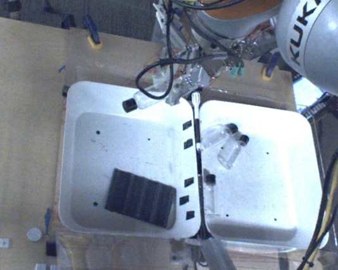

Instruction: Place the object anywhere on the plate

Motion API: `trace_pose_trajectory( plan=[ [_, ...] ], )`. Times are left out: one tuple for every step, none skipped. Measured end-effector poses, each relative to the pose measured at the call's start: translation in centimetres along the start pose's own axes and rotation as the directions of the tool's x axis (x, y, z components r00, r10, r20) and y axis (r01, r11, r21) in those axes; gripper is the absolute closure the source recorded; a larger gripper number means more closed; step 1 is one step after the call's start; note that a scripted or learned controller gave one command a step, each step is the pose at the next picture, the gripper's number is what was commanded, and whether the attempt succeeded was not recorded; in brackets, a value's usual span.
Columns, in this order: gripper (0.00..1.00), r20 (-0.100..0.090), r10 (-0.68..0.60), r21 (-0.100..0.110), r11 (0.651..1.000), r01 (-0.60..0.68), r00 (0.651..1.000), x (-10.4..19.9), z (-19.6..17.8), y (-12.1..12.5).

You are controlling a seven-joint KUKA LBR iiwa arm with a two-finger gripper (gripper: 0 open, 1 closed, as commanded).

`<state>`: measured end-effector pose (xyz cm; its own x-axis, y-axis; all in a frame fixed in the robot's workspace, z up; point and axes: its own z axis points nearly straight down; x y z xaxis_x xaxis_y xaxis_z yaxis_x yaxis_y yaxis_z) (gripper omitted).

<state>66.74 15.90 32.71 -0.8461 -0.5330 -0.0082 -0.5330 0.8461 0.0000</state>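
Note:
A dark ribbed rectangular plate (pixel 141 198) lies flat in the front part of the left bin (pixel 80 148). My gripper (pixel 174 93) hangs over the back rim of the left bin, close to the divider between the bins. It is shut on a clear vial (pixel 144 99) with a black cap. The vial sticks out to the left of the fingers, its cap end pointing left and slightly down. The vial is well behind the plate and apart from it.
In the right bin (pixel 277 181) two clear vials (pixel 230 151) with black caps lie at the back left, and a third vial (pixel 208 189) lies along the divider. Black cables loop around the wrist above the bins' back edge.

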Motion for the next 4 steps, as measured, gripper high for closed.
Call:
trace_pose_trajectory(
  plan=[
    [1.00, -0.005, -0.036, -0.001, 0.999, 0.036, 0.999, 3.5, 0.9, -5.5],
    [1.00, -0.002, -0.210, -0.001, 0.978, 0.210, 0.978, 2.9, 11.5, -4.4],
    [1.00, -0.002, -0.402, -0.003, 0.916, 0.402, 0.916, 1.1, 15.5, -1.4],
    [1.00, 0.003, -0.791, -0.002, 0.611, 0.791, 0.611, -2.4, 15.6, 4.0]
  ],
)
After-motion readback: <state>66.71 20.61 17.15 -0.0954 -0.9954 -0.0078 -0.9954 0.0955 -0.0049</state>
